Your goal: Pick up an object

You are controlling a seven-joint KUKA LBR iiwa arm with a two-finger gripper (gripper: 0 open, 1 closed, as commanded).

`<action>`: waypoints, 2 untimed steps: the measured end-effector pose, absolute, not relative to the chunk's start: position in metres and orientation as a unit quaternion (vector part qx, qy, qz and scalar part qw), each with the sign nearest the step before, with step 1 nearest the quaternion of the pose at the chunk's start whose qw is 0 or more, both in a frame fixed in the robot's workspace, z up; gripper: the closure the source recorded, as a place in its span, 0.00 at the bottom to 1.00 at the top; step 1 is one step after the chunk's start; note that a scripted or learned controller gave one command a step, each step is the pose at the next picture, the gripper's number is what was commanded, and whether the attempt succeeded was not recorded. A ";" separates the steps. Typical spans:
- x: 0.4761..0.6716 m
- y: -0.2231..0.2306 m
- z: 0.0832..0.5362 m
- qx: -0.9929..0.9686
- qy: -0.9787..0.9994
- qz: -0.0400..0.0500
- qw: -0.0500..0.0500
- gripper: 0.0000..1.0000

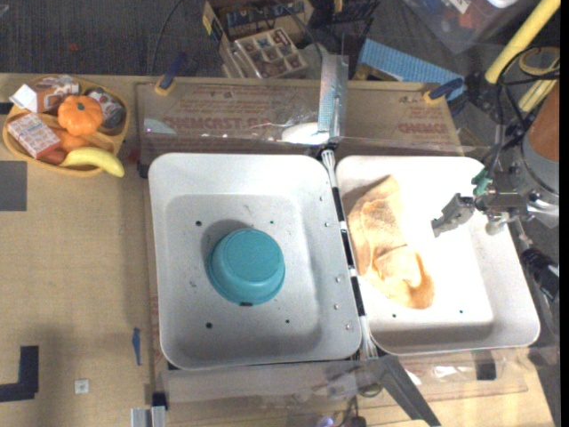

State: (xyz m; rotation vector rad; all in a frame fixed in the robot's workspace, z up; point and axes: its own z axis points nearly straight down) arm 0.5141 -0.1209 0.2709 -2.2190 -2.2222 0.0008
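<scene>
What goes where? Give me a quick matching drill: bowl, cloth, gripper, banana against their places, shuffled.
Things:
1. bowl
2. cloth
3. gripper
4. banana

Places:
A. over the right bin, to the right of the cloth
B. in the basket at the bench's far left corner
C. middle of the left bin
D. left half of the right bin

Pairs: 1-C, 2-D, 3-A, 4-B
</scene>
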 end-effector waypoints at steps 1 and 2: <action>0.516 -0.128 0.094 -0.633 -0.774 -0.002 -0.002 0.00; 0.495 -0.101 0.091 -0.622 -0.783 -0.004 -0.007 0.00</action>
